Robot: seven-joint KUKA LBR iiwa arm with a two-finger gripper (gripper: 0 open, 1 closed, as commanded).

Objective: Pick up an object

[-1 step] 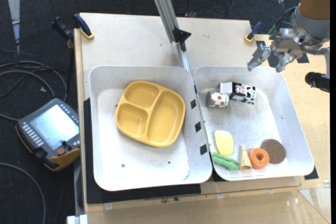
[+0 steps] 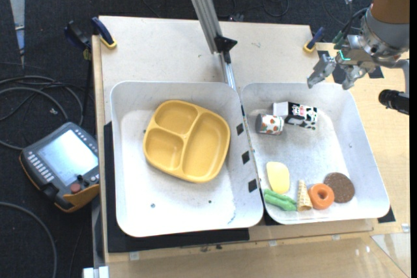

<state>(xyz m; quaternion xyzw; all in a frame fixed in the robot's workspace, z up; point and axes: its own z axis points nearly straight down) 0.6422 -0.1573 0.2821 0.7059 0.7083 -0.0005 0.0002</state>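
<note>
My gripper (image 2: 333, 75) hangs over the far right corner of the right bin (image 2: 365, 146), its two fingers spread open with nothing between them. Below it in that bin lie a black-and-white cow-print carton (image 2: 301, 115) and a small white cup with red spots (image 2: 272, 124) near the back. At the bin's front sit a pale yellow piece (image 2: 278, 176), a green bean pod (image 2: 279, 200), a waffle cone (image 2: 304, 196), an orange ring (image 2: 321, 196) and a brown cookie (image 2: 340, 187).
The left bin (image 2: 130, 205) holds a yellow three-part divided plate (image 2: 187, 140). A metal pole (image 2: 205, 10) slants down to the seam between the bins. A teach pendant (image 2: 62, 166) lies on the floor at left.
</note>
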